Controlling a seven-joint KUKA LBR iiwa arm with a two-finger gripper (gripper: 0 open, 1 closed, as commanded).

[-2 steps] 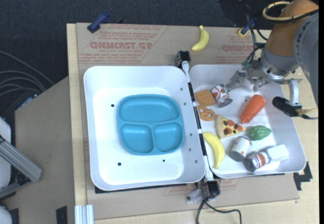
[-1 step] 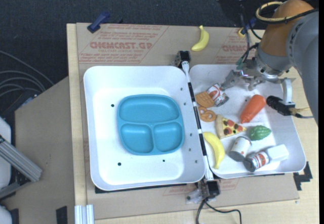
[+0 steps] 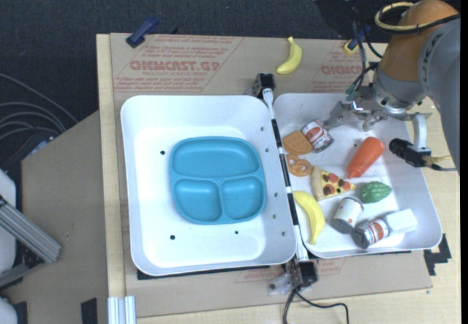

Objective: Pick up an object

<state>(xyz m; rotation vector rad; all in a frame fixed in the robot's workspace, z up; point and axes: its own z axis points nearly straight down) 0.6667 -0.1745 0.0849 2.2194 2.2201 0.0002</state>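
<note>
My gripper (image 3: 353, 115) hangs over the back of the right bin (image 3: 424, 198), fingers spread open with nothing between them. Just below and left of it lies a small red-and-white can (image 3: 316, 135). An orange carrot (image 3: 365, 156) lies just in front of the gripper, a little to its right. Further forward are a pizza slice (image 3: 333, 184), a green leafy piece (image 3: 374, 191), a banana (image 3: 310, 214), a grey cup (image 3: 346, 211), a second can (image 3: 373, 231) and a white block (image 3: 401, 221). A brown cookie (image 3: 296, 143) and a pretzel (image 3: 298, 166) lie by the bin's left wall.
The left bin (image 3: 146, 132) holds a blue divided plate (image 3: 216, 178). A second banana (image 3: 290, 58) lies on the cardboard behind the bins. A blue clip (image 3: 141, 32) sits at the board's back left corner. The arm's grey and orange body (image 3: 413, 52) rises at the right.
</note>
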